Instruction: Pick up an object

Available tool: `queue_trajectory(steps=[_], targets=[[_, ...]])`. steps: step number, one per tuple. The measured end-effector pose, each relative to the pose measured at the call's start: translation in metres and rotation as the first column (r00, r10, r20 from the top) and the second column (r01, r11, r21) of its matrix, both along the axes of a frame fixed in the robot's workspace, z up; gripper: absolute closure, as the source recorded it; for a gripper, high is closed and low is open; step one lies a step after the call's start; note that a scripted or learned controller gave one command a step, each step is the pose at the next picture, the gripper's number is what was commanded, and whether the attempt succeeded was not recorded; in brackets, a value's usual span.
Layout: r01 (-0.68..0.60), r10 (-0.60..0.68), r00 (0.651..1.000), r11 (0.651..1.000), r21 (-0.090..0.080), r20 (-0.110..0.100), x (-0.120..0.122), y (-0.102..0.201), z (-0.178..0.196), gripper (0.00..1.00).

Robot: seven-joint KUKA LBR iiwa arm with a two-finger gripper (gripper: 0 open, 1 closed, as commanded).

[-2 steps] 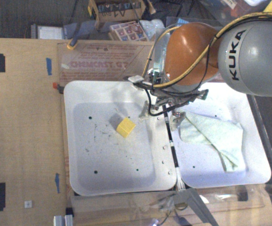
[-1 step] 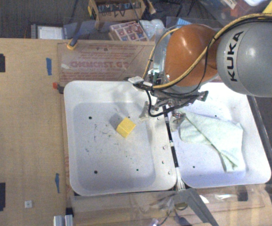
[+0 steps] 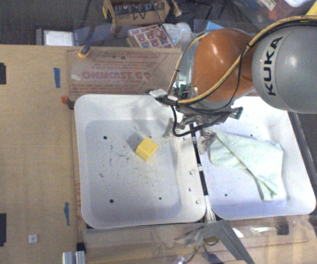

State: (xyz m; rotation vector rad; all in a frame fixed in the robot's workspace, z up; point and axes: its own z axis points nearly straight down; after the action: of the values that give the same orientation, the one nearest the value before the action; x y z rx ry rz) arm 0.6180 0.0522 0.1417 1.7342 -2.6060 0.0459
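Well left of fingers (image 3: 194, 133): yellow block (image 3: 146, 148).

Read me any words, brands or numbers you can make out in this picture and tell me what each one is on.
"KUKA": on the grey arm.
Reddish lettering on the cardboard sheet behind the bins: too blurred to read.
Print on the patterned box and the other clutter at the top: too small to read.

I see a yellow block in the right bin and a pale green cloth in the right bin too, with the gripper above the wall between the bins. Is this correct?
Not fully. The camera view shows the yellow block in the left bin, not the right one. The pale green cloth is in the right bin, and the gripper is above the wall between the bins.
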Motion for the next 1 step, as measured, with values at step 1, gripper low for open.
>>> queue_trajectory(steps=[1], targets=[[-0.007, 0.007, 1.0, 0.999, 0.033, -0.004, -0.0489, 0.0071, 0.0439, 0.0]])
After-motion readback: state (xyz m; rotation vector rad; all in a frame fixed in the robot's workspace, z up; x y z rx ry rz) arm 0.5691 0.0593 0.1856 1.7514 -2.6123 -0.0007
